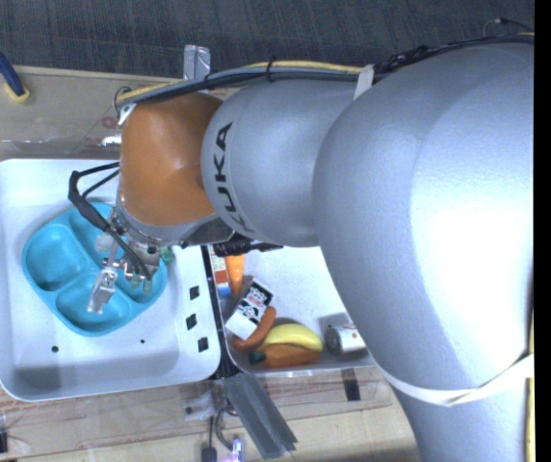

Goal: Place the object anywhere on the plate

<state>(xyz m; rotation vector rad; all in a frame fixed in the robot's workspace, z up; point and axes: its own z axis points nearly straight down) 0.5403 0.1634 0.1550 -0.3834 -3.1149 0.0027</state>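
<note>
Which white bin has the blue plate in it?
The left bin holds the blue plate, with the gripper over the plate. The right bin holds a banana and other small things instead.

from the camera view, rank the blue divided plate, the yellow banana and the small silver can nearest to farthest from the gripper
1. Blue divided plate, in the left bin, directly under the gripper.
2. Yellow banana, in the right bin near its lower edge, beyond the wall between the bins.
3. Small silver can, farther right in the same bin, beside the banana and next to the grey arm.
</note>
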